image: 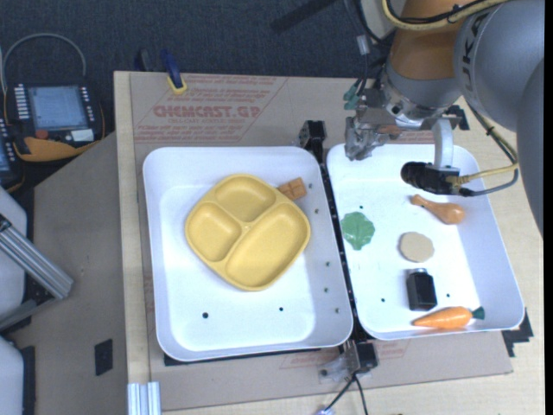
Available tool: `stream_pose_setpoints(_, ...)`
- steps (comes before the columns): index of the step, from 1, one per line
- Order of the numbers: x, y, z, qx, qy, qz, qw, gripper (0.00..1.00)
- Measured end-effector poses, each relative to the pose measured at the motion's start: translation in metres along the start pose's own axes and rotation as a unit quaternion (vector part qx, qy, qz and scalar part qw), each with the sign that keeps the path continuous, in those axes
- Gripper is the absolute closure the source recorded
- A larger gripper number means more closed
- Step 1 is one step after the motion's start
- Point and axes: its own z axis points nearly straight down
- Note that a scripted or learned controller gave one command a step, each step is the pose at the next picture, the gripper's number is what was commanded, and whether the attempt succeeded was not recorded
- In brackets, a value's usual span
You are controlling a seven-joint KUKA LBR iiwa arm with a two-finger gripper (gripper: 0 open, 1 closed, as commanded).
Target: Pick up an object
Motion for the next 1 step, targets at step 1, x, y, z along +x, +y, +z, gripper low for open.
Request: stream_pose_setpoints(1,0.0568,0.0057,0.016,0.0,0.0,-0.001,1.0,1.0)
